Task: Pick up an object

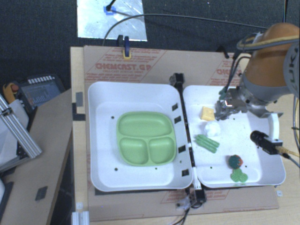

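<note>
Tool [224, 108], grip state indeterminate, hovers just right of yellow block [207, 113]; white ball [212, 129] lies below block.

The bench [77, 139] bears two white bins [101, 125], side by side.

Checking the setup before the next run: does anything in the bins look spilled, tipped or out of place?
Nothing stands out. The green tray lies flat in the left bin; the yellow block, white piece and green items lie loose in the right bin.
</note>
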Motion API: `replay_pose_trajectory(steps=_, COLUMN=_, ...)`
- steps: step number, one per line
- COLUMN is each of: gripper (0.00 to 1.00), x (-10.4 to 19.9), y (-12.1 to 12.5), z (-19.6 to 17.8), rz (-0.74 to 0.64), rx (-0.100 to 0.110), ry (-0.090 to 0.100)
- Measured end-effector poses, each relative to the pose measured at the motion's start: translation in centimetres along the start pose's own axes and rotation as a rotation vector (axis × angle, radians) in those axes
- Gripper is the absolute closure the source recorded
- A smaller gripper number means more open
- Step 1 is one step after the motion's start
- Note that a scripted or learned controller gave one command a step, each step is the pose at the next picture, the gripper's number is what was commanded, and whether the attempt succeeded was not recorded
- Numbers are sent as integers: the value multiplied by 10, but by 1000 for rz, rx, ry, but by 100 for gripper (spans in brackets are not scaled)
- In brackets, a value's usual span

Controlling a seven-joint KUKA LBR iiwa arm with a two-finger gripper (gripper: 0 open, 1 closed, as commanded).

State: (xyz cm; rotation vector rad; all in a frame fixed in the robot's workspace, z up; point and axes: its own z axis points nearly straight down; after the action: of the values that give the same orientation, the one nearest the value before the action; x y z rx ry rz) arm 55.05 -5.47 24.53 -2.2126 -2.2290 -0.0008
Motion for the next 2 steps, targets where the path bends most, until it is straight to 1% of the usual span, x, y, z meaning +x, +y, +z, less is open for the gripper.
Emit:
replay_pose_trajectory(steps=1, gripper=100, x=44, y=-6, z=11, rz=-2, rx=-1, ry=1)
replay_pose_trajectory(steps=2, gripper=100, x=96, y=-8, z=7, rz=-3, rx=-2, ry=1)
